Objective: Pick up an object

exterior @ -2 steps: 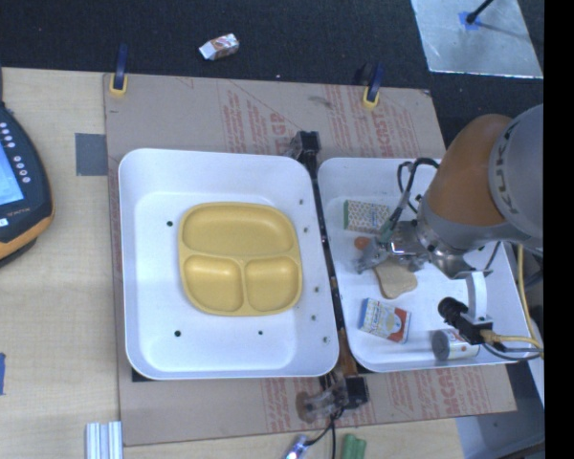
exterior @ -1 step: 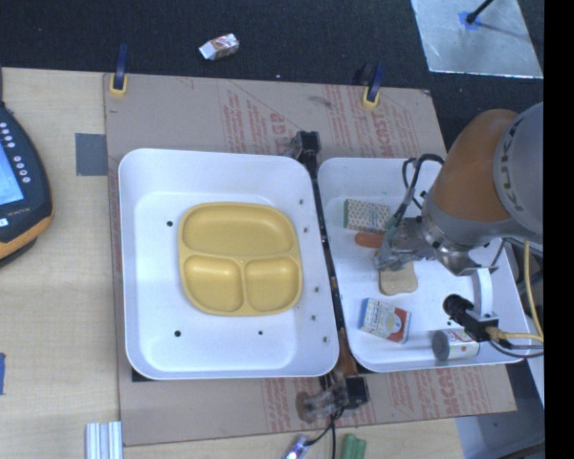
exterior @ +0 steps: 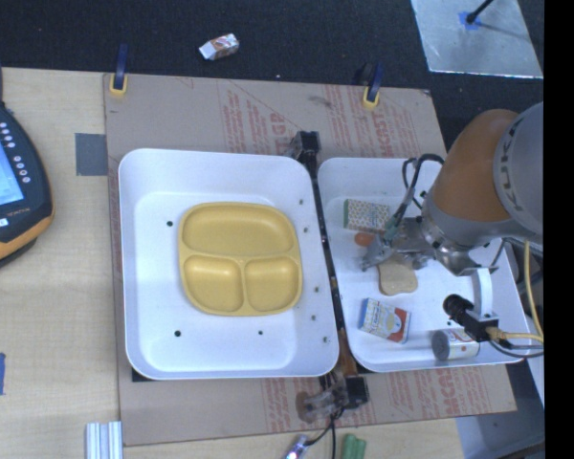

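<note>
The right bin [exterior: 335, 185] holds several small things. A green-and-white patterned packet [exterior: 366, 214] lies near its far left. Just below that is a small orange piece [exterior: 363, 239]. A tan, bread-like piece [exterior: 398, 280] rests in the middle, and a small blue, white and red box [exterior: 385, 319] lies nearer the front. At the front right lies a grey-white tube [exterior: 452, 346]. My gripper [exterior: 381, 253] reaches in from the right and hangs low between the orange piece and the tan piece, right at the tan piece's upper edge. No object shows as lifted.
The left bin [exterior: 143, 256] carries a yellow three-compartment tray [exterior: 239, 256]. A teach pendant [exterior: 5, 189] lies on the bench at far left. Yellow clamps [exterior: 120, 82] [exterior: 371, 94] pin the cardboard sheet at the back. A small wrapper [exterior: 219, 47] lies on the dark floor beyond.
</note>
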`<state>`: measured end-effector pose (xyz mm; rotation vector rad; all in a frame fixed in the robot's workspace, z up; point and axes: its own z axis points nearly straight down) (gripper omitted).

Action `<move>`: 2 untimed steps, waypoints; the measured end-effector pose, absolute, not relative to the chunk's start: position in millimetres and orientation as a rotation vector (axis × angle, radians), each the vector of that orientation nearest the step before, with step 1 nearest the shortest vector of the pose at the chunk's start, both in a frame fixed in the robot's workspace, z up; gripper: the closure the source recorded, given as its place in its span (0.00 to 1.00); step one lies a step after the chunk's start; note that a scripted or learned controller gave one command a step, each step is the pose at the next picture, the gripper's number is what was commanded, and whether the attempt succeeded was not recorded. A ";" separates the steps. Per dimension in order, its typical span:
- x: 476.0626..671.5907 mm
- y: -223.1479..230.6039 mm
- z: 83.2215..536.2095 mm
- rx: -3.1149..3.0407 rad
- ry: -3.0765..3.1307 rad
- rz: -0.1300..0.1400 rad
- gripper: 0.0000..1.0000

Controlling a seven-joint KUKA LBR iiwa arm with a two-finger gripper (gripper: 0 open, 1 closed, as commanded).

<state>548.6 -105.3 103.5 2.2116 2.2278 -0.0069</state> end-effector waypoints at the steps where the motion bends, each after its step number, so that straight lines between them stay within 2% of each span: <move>1: 548.5 -106.2 113.4 2.210 2.228 -0.010 1.00; 2: 548.5 -106.2 113.4 2.210 2.228 -0.011 0.00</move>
